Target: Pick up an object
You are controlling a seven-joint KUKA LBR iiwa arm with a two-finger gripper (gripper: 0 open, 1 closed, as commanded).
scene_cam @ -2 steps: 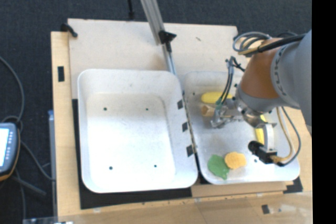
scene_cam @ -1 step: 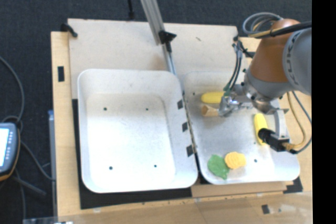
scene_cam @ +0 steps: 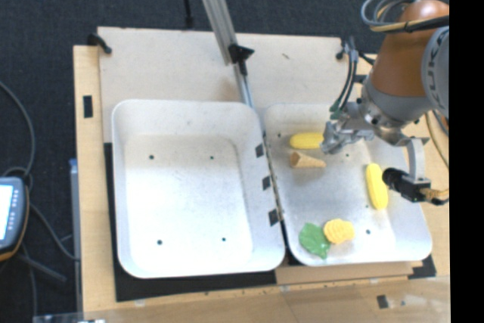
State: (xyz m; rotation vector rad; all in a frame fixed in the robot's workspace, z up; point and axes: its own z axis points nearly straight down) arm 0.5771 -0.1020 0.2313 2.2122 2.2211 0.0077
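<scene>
Right bin (scene_cam: 408, 238), contents: yellow oval piece (scene_cam: 305, 141) at the far side, tan wedge (scene_cam: 306, 159) just in front of it, long yellow piece (scene_cam: 376, 186) toward the right, yellow corn piece (scene_cam: 338, 231) touching a green leaf piece (scene_cam: 313, 240) near the front. Left bin (scene_cam: 136, 125): nothing listed. Gripper (scene_cam: 333, 138): low beside the yellow oval piece; grasp state cannot be told. Risks, as judged: the oval rolls or slides aside; the fingers catch the tan wedge instead; the grasp comes up with nothing.
</scene>
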